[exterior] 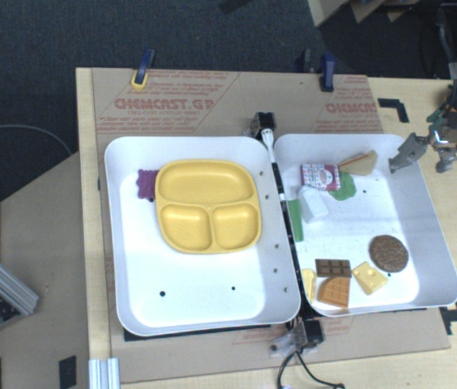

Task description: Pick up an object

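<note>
The right bin point(433, 217) holds small toy foods. Along its back lie a tan wedge point(360, 163), a pink and white packet point(319, 175) and a green piece point(344, 188). A green stick point(295, 220) lies by the bin's left wall, with a white piece point(314, 207) beside it. Near the front sit a brown round cookie point(389, 253), a chocolate square point(332, 268), an orange waffle point(334, 292) and a yellow cheese piece point(369, 277). My gripper point(421, 159) hangs over the bin's back right corner, open, with nothing between its fingers.
The left bin point(123, 233) holds a yellow divided plate point(208, 205) with a purple piece point(146, 183) at its left edge. Blue clamps point(326, 71) stand on the cardboard behind the bins. A black bracket point(264, 123) sits between the bins at the back.
</note>
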You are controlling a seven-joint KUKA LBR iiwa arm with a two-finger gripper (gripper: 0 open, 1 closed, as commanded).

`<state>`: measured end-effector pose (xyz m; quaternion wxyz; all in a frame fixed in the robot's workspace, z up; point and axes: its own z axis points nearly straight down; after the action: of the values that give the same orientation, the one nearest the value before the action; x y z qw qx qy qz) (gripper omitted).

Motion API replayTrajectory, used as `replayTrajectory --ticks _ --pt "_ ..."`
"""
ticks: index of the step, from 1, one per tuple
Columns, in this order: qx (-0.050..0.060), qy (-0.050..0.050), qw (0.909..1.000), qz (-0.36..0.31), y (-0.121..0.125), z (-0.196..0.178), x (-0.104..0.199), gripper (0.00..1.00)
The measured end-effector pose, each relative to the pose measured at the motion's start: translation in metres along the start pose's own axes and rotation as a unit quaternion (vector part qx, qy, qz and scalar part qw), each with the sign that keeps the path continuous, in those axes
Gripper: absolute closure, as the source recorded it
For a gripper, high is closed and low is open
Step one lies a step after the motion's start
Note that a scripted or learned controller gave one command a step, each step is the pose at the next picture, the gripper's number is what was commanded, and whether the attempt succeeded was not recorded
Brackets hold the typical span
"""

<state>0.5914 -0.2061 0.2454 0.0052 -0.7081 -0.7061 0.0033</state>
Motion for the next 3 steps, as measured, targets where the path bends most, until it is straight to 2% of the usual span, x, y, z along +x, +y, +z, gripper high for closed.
replayTrajectory --ticks 1,2,3 --pt "-0.006 -0.002 1.0 -0.002 0.002 -0.007 0.0 0.0" --pt "-0.003 -0.001 1.0 -0.002 0.013 0.044 -0.001 0.0" --pt "-0.003 0.0 1.0 -0.002 0.012 0.087 -0.002 0.0"
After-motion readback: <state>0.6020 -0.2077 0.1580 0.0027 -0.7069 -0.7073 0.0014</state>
